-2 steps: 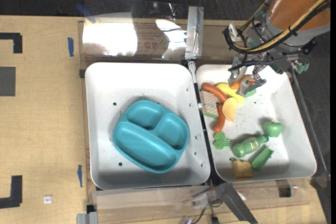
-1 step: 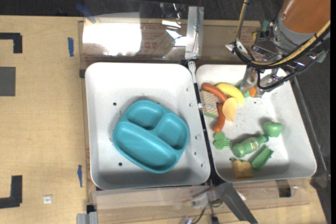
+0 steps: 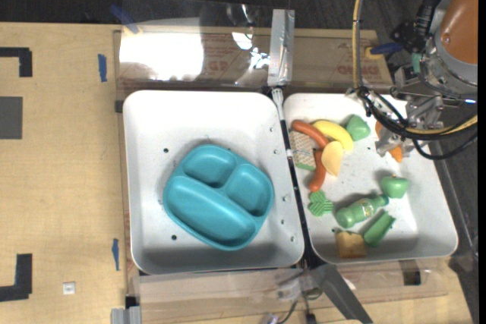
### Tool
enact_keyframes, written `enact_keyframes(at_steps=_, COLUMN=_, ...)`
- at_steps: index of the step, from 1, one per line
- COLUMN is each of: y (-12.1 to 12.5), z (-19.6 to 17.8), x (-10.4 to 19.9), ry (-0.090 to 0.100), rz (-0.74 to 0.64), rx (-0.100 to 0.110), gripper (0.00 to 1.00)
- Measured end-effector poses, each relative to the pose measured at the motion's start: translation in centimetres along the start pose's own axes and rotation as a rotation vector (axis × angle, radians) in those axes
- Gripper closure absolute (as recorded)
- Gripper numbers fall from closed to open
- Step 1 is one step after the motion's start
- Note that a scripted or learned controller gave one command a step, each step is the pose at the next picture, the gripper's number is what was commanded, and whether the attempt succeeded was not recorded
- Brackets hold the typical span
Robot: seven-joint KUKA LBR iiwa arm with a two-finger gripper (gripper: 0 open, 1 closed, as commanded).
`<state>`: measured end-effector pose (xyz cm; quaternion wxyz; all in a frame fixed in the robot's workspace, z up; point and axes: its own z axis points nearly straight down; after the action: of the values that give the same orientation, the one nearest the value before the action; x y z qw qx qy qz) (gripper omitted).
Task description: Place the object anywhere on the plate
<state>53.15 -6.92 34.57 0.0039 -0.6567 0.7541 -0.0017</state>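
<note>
My gripper (image 3: pixel 395 142) hangs over the right bin's (image 3: pixel 444 239) upper-right corner. Can't tell what its grip state is; there's a small orange bit (image 3: pixel 396 153) right at it, possibly the object, too blurred to call held. Other toys are bunched mid-frame right: banana (image 3: pixel 334 133), green pieces (image 3: pixel 363 210). Teal plate (image 3: pixel 219 195) sits alone in the left bin (image 3: pixel 144 117), compartments up, so I judge any drop there counts.

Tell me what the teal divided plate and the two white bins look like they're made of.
The teal divided plate looks like moulded plastic: uniform colour, soft sheen, rounded compartment ridges. The white bins seem thin matte plastic with rounded corners, though painted metal can't be excluded.
</note>
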Motion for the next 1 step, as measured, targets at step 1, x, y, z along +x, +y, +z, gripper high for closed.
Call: enact_keyframes(at_steps=1, y=4.73, z=0.49, x=3.07, ry=0.002, rz=-0.058, rx=-0.004, gripper=1.0)
